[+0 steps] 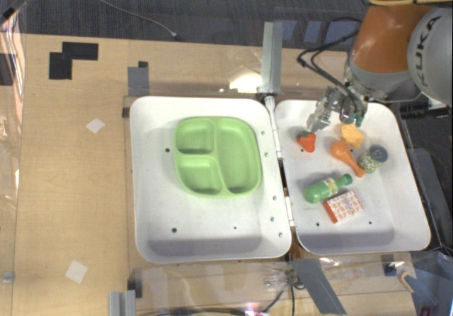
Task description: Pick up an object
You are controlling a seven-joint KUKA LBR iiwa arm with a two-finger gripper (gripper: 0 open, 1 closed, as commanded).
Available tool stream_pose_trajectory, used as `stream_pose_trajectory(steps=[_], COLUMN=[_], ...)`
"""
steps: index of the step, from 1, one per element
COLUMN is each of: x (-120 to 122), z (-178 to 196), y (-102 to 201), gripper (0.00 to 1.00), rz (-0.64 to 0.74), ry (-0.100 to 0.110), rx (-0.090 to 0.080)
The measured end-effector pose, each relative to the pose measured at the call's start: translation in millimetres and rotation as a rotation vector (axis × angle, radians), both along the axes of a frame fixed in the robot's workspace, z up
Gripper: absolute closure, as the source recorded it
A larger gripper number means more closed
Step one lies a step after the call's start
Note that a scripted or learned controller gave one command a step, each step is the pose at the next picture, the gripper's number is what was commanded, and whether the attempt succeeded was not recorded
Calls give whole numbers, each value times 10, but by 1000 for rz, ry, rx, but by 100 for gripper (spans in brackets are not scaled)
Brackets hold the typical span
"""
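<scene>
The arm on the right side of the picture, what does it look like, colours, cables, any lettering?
The arm is bulky and rounded, with a light grey body bearing dark KUKA lettering and a wide orange band above the wrist. Black cables loop beside it. The gripper is small, metallic grey and silver, with slim fingers.

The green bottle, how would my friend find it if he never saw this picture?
Look in the right bin, the one without the green tray. Near its middle lies the green bottle, on its side, just above a red and white packet. It is the one green thing in that bin.
</scene>
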State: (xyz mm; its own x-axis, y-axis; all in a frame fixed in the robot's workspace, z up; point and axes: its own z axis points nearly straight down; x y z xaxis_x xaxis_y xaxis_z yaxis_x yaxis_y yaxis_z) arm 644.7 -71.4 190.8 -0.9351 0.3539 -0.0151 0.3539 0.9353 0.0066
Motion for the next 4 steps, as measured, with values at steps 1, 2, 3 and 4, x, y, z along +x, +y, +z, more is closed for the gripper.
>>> stream_pose_trajectory(steps=[1,2,3,4], x=[-423,-1057,-1119,-1581], z=[-47,-58,-59,-76], y=[292,235,766,1155], gripper=[100,100,100,100], rz=[-409,-709,-1053,-1569], ry=[11,12,12,16], rx=[4,6,11,12])
